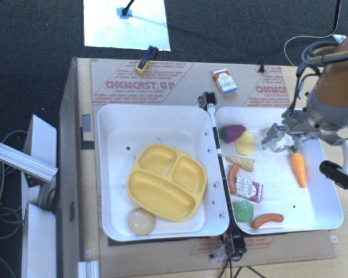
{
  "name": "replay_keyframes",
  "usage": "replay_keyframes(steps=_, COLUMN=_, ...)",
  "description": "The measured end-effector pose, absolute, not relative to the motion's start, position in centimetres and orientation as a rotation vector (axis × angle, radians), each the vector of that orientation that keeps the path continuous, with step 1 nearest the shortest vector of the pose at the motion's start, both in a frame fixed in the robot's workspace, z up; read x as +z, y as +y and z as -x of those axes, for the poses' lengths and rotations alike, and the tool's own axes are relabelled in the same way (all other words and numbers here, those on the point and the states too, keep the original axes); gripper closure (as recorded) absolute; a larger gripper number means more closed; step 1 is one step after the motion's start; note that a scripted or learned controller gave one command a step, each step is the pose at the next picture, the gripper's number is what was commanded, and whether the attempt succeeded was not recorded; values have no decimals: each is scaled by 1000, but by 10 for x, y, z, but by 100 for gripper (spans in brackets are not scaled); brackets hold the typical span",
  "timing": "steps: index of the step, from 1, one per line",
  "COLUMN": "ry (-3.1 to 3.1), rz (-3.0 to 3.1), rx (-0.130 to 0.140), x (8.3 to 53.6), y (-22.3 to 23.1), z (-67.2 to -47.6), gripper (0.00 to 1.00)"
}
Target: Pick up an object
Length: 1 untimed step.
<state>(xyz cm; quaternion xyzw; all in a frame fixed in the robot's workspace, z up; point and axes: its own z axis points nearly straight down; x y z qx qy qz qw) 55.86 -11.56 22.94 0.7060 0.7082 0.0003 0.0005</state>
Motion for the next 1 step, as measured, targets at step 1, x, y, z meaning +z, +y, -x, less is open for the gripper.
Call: replay_keyframes(steps=1, ry=2225, rz=-2217, rx=1, x=184, y=-73, z=-602, gripper=0)
